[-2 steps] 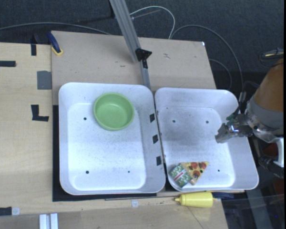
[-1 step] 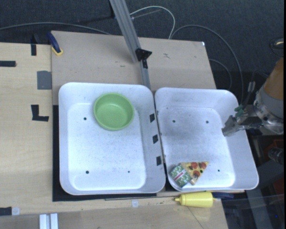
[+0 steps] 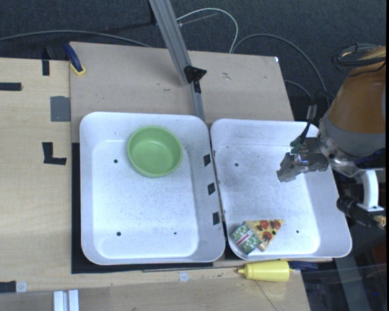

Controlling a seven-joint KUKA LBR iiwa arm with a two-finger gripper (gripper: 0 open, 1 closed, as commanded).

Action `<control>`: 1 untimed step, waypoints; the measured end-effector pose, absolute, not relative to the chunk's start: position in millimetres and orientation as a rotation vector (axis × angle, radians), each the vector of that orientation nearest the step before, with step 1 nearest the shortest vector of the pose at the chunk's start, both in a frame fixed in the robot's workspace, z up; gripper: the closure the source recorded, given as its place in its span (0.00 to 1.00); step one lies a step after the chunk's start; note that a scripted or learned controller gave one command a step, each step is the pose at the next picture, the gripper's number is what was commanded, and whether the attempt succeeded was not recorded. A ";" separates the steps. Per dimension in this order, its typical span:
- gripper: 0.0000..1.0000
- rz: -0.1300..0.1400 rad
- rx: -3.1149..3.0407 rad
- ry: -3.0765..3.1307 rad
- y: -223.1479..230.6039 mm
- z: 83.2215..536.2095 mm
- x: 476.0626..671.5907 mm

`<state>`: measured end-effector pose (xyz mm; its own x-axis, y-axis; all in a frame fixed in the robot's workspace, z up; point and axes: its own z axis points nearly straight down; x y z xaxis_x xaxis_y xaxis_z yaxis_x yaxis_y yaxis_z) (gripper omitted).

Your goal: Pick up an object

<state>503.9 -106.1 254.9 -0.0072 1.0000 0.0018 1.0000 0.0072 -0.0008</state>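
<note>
Jaws [image 3: 286, 172] over right bin [image 3: 324, 238], blurred, open or closed impossible to tell

overhead, slanted, both bins [image 3: 207, 135] framed

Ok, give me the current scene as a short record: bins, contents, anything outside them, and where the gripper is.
left bin: shallow white tray holding a light green round bowl near its far side
right bin: shallow white tray with a small colourful printed packet at its near-left corner
outside bins: yellow plastic bottle lying on the bench by the right bin's near edge
gripper: over the right bin, apart from the packet
</note>
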 end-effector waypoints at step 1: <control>1.00 0.002 -2.212 -2.227 -54.5 238.6 526.1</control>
